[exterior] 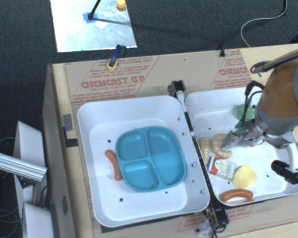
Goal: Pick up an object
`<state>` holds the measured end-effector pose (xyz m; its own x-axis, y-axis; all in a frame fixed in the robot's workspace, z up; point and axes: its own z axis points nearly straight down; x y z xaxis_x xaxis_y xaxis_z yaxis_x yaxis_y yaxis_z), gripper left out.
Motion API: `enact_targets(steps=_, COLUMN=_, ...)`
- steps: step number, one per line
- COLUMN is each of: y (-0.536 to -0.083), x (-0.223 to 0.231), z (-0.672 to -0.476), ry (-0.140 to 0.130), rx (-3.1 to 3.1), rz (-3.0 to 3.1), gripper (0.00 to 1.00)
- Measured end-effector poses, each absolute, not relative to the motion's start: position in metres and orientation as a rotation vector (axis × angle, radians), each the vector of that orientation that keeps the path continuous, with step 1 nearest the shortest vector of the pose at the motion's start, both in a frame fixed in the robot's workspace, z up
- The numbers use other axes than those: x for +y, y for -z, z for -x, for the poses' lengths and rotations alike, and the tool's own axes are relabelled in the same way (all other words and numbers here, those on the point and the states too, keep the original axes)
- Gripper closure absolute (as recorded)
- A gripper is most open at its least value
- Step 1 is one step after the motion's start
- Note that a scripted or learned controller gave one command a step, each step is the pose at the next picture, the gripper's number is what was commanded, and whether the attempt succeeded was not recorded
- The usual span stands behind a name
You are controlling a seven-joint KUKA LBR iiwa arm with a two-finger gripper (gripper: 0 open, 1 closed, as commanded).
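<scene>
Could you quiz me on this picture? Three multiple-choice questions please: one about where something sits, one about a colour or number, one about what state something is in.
1. Where does the blue divided plate lie?
A. in the left bin
B. in the right bin
C. on the floor

2. How many sausages are in the bins?
A. none
B. one
C. two

3. What is the claw doing?
A. raised high over the left bin
B. low in the right bin beside a beige toy
C. resting on the blue plate

Answers:
1. A, the plate sits inside the left bin.
2. C, one sausage lies left of the plate, another sausage at the right bin's front edge.
3. B, its tip meets the beige toy there.
</scene>
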<state>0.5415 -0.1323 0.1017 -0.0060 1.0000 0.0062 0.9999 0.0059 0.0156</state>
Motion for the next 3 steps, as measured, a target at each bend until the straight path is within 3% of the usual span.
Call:
enact_targets(steps=1, y=-0.093, x=-0.146, z=-0.573, ry=-0.029, rx=2.249, rz=-2.215, gripper=0.0)
enact_targets(steps=2, y=-0.164, x=-0.188, z=-0.635, ry=-0.005, rx=2.222, rz=-2.212, gripper=0.0)
enact_targets(steps=3, y=-0.083, x=-0.189, z=-0.668, ry=0.001, rx=2.226, rz=-2.216, gripper=0.0)
